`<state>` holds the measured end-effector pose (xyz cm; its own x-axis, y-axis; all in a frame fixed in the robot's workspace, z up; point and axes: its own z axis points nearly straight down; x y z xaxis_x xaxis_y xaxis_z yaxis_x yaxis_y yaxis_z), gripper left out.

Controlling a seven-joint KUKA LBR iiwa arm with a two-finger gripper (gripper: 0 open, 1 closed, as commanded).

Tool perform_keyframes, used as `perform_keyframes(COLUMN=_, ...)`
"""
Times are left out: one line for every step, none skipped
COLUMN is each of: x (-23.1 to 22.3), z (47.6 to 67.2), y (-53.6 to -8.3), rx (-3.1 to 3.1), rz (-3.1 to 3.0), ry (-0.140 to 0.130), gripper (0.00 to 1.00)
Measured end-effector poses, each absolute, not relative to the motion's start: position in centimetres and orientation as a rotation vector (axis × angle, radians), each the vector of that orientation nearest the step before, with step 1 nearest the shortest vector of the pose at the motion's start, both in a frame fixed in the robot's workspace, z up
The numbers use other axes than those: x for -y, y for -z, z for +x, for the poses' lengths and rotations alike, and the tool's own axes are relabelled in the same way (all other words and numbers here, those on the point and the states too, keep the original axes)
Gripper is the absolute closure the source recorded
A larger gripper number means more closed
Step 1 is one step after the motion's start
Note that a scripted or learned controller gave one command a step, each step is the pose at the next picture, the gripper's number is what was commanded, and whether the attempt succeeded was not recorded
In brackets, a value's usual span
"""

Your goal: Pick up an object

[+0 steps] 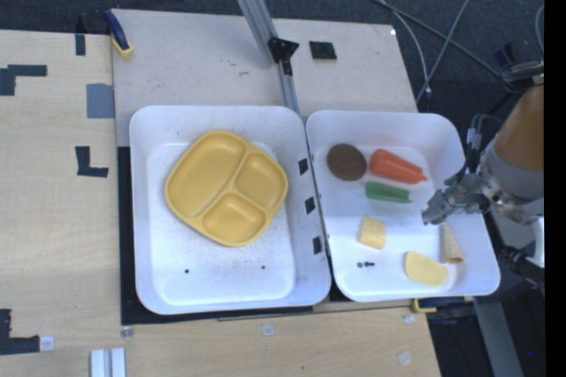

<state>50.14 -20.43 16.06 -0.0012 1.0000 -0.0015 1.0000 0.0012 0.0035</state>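
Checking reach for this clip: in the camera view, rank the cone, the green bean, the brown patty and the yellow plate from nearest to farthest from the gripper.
1. Cone, just below the gripper, right bin.
2. Green bean, to its left, mid-bin.
3. Brown patty, upper left of that bin.
4. Yellow plate, in the left bin.

The arm (522, 156) is grey with an orange band above its wrist. Thin cables run beside it. Its gripper (437, 213) is dark metal.

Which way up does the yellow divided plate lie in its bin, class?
Right way up. The yellow divided plate lies flat in the left bin, its three compartments facing the camera.
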Motion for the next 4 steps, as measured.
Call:
perform_keyframes(x=20.5, z=50.2, y=-22.4, rx=-2.22, rz=2.216, ry=-0.003, gripper=1.0)
perform_keyframes(x=20.5, z=50.3, y=-24.6, rx=-2.222, rz=2.218, ry=-0.001, gripper=1.0)
perform_keyframes(x=15.7, z=50.7, y=-24.9, rx=-2.229, rz=2.216, ry=-0.001, gripper=1.0)
perform_keyframes(x=10.6, z=51.0, y=-23.8, rx=-2.23, rz=2.217, ry=0.001, gripper=1.0)
